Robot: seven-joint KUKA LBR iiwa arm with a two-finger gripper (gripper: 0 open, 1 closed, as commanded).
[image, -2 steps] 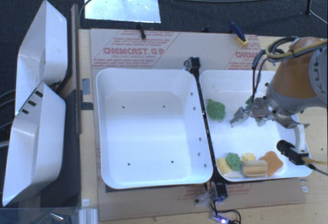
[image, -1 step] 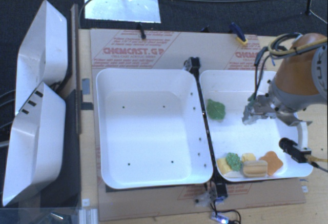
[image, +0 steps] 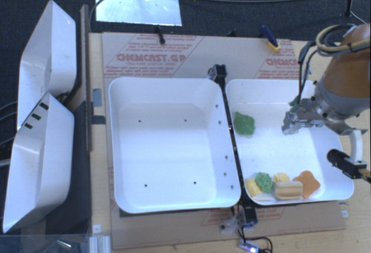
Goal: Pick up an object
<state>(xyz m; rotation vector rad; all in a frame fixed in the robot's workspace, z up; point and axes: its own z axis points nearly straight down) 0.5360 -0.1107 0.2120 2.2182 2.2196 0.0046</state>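
Observation:
My gripper (image: 293,124) hangs over the right bin (image: 272,92), near its right side, with the orange-banded arm behind it. A green leafy piece (image: 244,124) lies by the bin's left wall, well to the left of the gripper. Along the bin's front edge sit a yellow piece (image: 253,187), a small green piece (image: 264,182), a tan bun-like piece (image: 288,190) and an orange piece (image: 307,183). I see nothing between the gripper's tips.
The left bin (image: 168,142) stands beside the right one, split by a black divider (image: 229,130). Two spare white bins (image: 43,113) lean at the far left. A yellow-and-blue clamp (image: 269,39) lies on the cardboard behind.

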